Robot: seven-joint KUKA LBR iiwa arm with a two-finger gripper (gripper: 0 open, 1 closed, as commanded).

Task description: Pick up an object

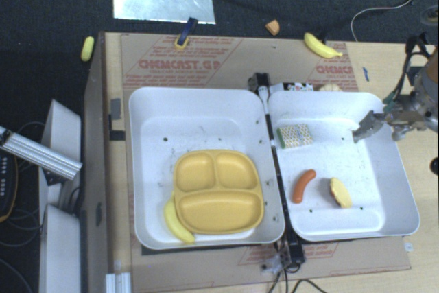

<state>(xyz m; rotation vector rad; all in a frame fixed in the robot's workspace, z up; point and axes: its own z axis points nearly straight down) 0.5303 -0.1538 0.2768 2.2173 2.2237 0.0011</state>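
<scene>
Beneath both bins, cardboard (pixel 180 65) reads "CHEMCAST"; tool (pixel 367 125) grip cannot be told.

Yellow divided plate (pixel 218 189) and yellow banana (pixel 175 221) in a white bin (pixel 147 168); orange-red sausage (pixel 303 186), green-speckled sponge (pixel 294 136) right of centre.

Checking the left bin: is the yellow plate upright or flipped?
Upright: the plate shows its three hollow compartments facing up, with a banana beside its edge.
</scene>
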